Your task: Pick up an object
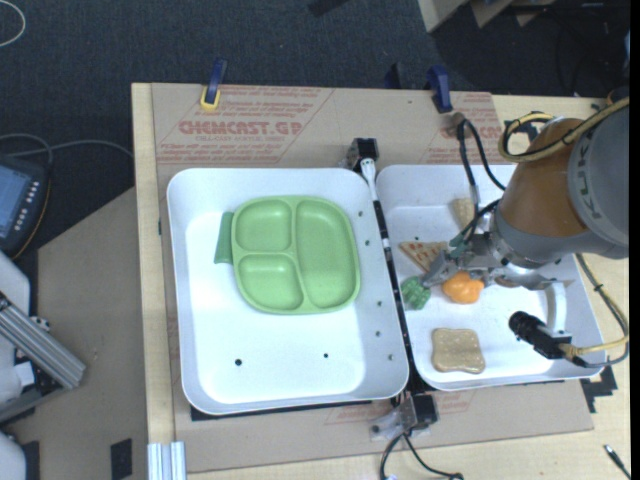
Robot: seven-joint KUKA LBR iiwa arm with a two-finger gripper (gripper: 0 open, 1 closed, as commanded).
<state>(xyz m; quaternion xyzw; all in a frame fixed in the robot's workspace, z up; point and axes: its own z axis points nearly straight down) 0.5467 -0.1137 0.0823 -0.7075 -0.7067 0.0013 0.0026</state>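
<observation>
A tan slice of toast (458, 350) lies at the front of the right bin (500, 373) as the gripper (452, 266) works above it.
Whether the pincer grips anything, I cannot tell; the orange fruit (462, 288) beside it could roll aside if nudged.

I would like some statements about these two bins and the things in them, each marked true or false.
1. The green divided plate lies in the left bin. True.
2. The orange fruit lies in the left bin. False: it is in the right bin, beside the gripper.
3. The plate has three compartments. True.
4. The tan slice of bread rests on the plate. False: it lies on the right bin's floor, nearer the camera than the orange fruit.
5. A blue clamp sits at the board's far edge. True.
</observation>
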